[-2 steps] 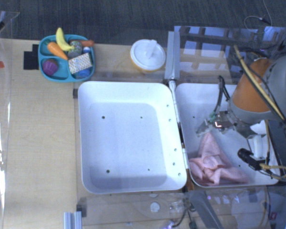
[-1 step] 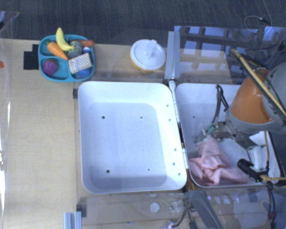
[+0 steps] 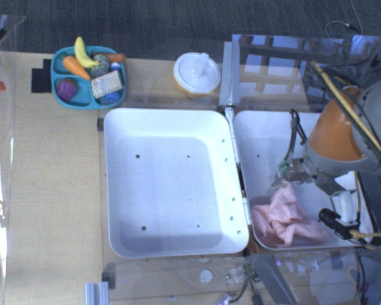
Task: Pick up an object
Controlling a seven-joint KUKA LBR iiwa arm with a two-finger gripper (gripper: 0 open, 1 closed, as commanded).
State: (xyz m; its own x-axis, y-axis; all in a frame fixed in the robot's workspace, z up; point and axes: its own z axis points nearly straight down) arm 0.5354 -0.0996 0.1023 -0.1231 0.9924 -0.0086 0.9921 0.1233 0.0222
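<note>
A crumpled pink cloth (image 3: 286,220) lies in the near part of the right bin (image 3: 260,138). My gripper (image 3: 291,175) hangs low over that bin, just above the cloth's far edge. The grey arm with its orange band (image 3: 333,135) comes in from the right and hides the bin's right side. A small green bit (image 3: 283,166) shows beside the gripper's tip. Whether anything sits between the fingers is hidden by the wrist.
The left bin (image 3: 168,180) stands beside the right one, with a metal divider (image 3: 238,164) between them. At the back left a blue tray (image 3: 87,76) holds toy food, and a white lidded bowl (image 3: 197,72) sits behind the bins.
</note>
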